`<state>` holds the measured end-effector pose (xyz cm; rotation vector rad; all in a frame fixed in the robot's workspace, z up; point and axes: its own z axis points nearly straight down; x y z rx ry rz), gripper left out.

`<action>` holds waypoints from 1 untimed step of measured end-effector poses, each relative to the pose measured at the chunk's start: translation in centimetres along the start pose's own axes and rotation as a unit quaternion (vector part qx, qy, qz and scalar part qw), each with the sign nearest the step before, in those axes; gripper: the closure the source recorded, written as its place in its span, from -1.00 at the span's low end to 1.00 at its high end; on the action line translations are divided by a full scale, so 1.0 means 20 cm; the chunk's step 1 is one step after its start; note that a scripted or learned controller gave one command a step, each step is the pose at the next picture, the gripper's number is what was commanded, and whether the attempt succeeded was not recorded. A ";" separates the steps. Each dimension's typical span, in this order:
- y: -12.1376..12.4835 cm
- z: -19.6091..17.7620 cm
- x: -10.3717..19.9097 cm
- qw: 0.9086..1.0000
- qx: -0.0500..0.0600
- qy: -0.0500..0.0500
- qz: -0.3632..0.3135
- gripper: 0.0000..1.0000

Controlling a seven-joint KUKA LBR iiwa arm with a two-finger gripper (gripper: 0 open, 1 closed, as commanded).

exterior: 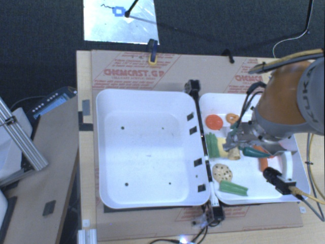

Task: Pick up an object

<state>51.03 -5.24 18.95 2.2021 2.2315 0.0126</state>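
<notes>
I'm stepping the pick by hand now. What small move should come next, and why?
Probably a short straight descent: the gripper hangs in the right bin over the yellow-green piece, with the cookie and red disc lying apart from it.

I'm in a robotics lab: white bins (147, 98) on a cardboard-covered bench (132, 71), aluminium framing (20, 141), loose cables (292, 37), dark carpet.

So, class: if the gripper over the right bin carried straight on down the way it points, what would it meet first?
Probably the yellow piece beside the green piece: the gripper hangs right above them in the right bin. The slanted view leaves depth unclear, so the bin floor beside them is possible.
</notes>
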 end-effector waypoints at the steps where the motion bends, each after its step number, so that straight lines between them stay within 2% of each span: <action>1: 0.20 -0.13 0.26 1.000 0.002 0.000 0.001 1.00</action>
